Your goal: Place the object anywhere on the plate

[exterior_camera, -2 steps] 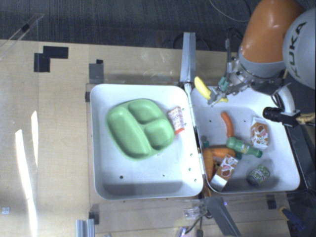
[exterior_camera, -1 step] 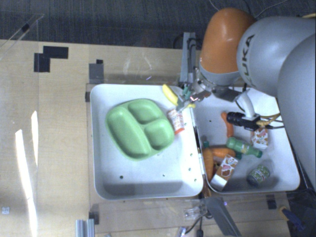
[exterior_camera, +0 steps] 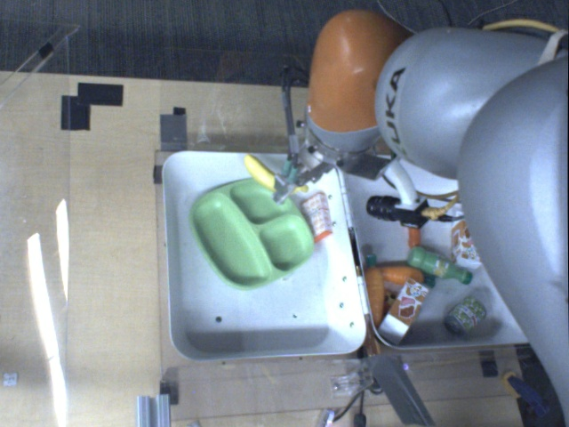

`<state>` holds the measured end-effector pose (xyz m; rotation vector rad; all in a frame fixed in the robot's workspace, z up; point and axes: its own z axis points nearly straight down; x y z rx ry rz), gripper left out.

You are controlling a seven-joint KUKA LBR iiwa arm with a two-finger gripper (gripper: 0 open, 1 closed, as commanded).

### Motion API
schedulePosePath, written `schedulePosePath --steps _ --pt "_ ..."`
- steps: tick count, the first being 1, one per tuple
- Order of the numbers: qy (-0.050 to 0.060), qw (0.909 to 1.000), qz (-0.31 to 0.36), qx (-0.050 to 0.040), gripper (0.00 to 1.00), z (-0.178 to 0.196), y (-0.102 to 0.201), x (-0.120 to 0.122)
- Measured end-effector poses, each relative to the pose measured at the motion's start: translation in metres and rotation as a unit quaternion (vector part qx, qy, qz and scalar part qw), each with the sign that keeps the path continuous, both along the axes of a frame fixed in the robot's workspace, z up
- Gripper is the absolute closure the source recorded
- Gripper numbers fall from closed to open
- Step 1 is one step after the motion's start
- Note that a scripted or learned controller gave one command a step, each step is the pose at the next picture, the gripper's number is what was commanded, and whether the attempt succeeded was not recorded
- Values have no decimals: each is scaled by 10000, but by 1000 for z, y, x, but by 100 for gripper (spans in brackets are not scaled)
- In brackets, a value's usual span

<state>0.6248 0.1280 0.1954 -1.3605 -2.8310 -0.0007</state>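
Pincer (exterior_camera: 286,188) at plate (exterior_camera: 253,236) rim — arm (exterior_camera: 444,96) lettering: "KUKA"

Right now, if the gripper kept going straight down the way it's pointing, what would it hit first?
Most likely the green plate. The gripper sits over the plate's upper right edge, with a yellow object right beside it. Depth is unclear from this slanted view, so it might touch that yellow object first.

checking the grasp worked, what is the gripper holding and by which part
Cannot be told. The gripper sits at the green plate's upper edge beside a yellow object, but nothing shows between it.
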Motion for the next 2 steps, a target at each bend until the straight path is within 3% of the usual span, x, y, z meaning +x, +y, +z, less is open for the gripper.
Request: schedulePosePath --steps 1,2 --pt "0 10000 -8 1 0 0 0 0" --pt "-16 9985 540 -1 0 100 -43 30"
